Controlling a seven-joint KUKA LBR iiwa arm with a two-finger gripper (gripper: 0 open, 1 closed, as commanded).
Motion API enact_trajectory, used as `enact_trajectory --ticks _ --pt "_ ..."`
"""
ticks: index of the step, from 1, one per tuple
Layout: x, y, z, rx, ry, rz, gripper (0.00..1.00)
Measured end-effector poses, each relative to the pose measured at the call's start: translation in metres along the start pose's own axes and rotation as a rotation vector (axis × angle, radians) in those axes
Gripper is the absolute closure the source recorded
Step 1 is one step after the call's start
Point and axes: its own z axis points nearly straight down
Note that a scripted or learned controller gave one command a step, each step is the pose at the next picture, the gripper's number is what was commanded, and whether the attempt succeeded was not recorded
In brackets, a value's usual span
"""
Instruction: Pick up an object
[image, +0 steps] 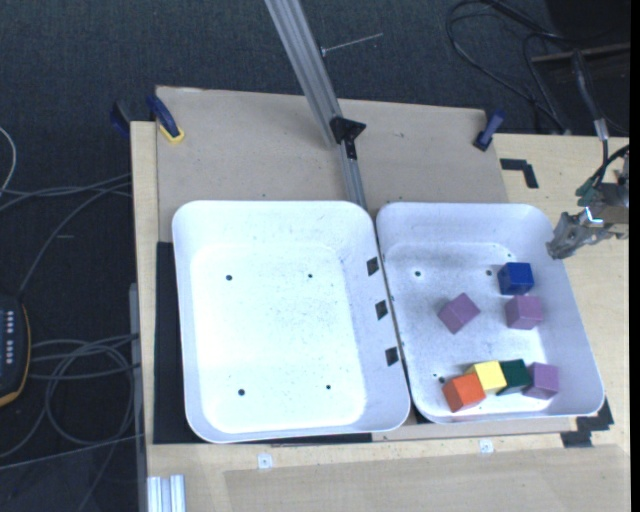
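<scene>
Small coloured blocks in right bin (580, 330) on tabletop: blue block (516, 278) near far rim, purple ones (458, 312) mid-bin, orange-yellow-green row (487, 381) at near edge. Gripper (566, 238) beside far right rim; opening impossible to tell. Likely light, rigid; best grasped across flat opposite faces.

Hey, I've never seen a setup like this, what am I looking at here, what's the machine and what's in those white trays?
One camera looks down at a slant on a bench with two shallow white bins. The left bin and the right bin sit side by side. At the right edge, the robot arm's gripper hangs above the right bin's rim, with nothing visibly held. That bin holds small blocks: a blue cube, three purple ones, and a row of orange, yellow and green.
</scene>
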Motion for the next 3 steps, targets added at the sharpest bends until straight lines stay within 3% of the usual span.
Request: enact_trajectory --ticks 2,3 --pt "0.115 0.003 0.022 0.006 0.004 -0.006 1.0" --pt "0.167 -0.003 0.016 0.005 0.005 -0.006 1.0"
